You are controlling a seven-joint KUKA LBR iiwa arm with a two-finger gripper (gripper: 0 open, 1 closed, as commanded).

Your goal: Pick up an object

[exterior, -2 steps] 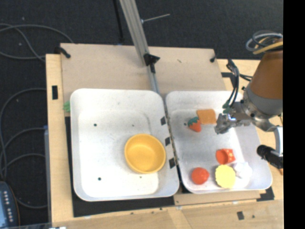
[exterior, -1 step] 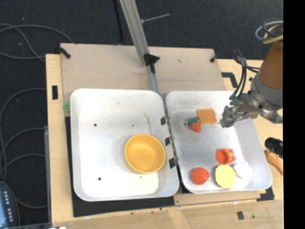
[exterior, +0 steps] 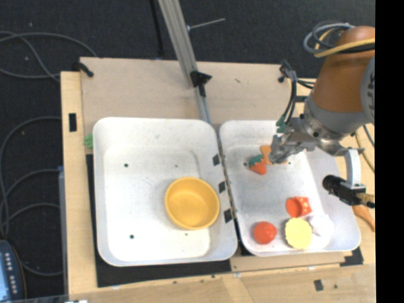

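while the gripper [exterior: 279, 154] is hovering near the right bin's [exterior: 247, 132] far edge, grip state unreadable, the small carrot-like toy [exterior: 257, 165] is lying just beside it, risking getting nudged away.

Setting: a robotics lab, not a home.
Tabletop: a bare plywood tabletop [exterior: 145, 90] carrying two white bins [exterior: 113, 169].
Rig: an aluminium mast [exterior: 180, 36] rising behind the bins.
Floor: dark carpet [exterior: 63, 17] strewn with loose cables [exterior: 25, 43].
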